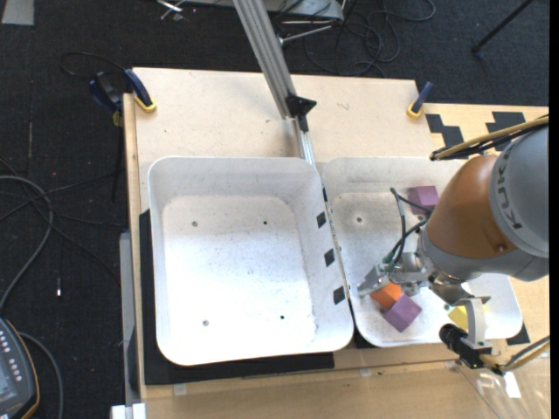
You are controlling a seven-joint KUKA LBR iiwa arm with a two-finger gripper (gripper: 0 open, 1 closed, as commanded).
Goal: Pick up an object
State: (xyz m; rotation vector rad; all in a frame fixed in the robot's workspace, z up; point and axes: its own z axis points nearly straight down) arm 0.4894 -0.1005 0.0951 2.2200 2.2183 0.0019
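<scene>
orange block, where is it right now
In the camera view the orange block lies in the right bin, near its front edge, just below the pincer and touching a purple block on its right.

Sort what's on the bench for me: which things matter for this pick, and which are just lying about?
For the pick:
- claw, low in the right bin
- orange block by the claw
- purple block touching the orange one
- second purple block at the far side

Lying about:
- left bin
- yellow clamps
- floor cables
</scene>
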